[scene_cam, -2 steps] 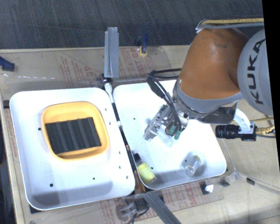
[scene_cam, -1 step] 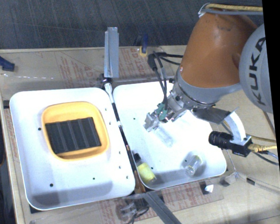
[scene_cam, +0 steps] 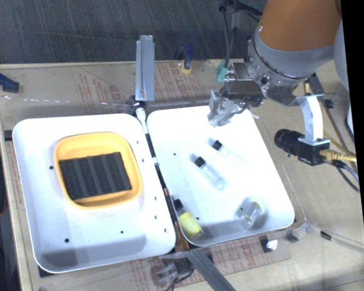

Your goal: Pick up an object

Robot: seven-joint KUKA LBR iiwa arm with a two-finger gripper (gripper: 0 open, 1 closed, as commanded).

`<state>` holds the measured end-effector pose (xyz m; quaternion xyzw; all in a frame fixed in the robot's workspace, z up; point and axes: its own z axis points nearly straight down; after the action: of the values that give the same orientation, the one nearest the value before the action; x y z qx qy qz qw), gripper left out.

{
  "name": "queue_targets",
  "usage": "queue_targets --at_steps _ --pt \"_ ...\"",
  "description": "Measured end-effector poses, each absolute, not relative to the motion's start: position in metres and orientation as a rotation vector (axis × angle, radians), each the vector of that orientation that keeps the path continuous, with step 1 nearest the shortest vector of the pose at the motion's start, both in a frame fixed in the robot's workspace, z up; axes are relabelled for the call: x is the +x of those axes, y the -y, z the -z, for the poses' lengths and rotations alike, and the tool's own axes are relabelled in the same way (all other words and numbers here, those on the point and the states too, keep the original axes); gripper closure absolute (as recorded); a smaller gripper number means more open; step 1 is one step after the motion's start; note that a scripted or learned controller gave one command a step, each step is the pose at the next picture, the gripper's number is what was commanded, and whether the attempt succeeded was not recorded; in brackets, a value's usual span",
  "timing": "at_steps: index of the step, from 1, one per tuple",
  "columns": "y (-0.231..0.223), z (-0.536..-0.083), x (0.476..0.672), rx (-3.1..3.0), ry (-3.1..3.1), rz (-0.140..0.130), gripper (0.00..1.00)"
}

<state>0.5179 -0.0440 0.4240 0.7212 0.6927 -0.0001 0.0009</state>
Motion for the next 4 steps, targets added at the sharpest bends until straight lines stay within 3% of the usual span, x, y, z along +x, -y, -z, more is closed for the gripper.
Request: queue_targets --at_steps 1,2,3,4 --pt "0.000 -0.308 0.545 2.601 -1.769 0.010 1.00" --pt "0.007 -0.443 0.539 2.878 -1.260 -0.002 1.00" --pt "0.051 -0.420 0.477 3.049 -0.764 0.007 1.00" --pt "0.047 -0.442 0.477 3.122 -0.324 -0.006 1.00"
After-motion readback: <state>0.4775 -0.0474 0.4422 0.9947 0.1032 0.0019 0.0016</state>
